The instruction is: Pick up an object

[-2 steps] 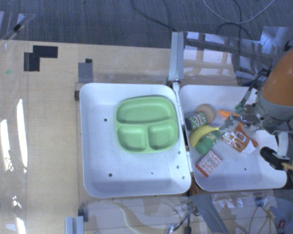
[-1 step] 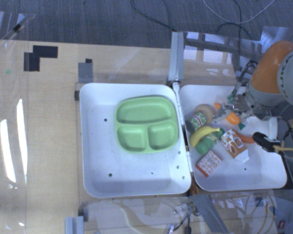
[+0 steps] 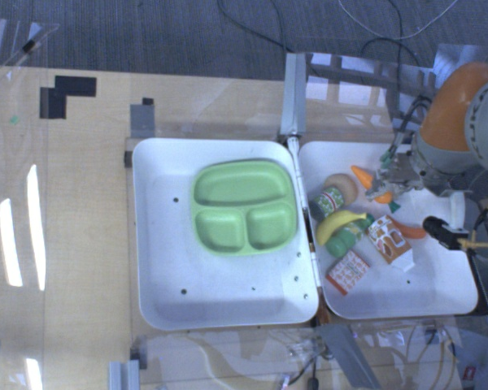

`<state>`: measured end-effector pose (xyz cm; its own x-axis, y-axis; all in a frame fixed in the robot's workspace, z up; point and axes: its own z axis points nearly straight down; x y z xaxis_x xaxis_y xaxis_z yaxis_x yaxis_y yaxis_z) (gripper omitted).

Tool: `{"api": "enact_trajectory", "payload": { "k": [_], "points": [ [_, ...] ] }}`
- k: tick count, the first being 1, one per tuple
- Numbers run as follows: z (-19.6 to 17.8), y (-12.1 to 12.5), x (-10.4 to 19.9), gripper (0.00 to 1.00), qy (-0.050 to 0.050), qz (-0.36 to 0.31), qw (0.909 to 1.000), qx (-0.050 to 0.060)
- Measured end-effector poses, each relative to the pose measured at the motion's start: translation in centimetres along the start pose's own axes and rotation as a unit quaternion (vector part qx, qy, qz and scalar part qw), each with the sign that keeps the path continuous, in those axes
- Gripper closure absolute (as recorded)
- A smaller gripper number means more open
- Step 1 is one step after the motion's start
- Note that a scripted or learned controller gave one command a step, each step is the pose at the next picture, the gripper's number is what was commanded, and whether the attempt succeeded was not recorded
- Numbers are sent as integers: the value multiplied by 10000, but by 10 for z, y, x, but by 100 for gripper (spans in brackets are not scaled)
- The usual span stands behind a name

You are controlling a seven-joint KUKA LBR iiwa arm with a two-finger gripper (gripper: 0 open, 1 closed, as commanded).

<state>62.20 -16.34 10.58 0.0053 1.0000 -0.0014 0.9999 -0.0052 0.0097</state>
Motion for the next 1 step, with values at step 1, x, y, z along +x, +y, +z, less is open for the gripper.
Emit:
{"api": "enact_trajectory", "payload": {
  "k": [1],
  "points": [
    [-70, 12, 47, 100, 5, -168, 9999, 9]
  ]
}}
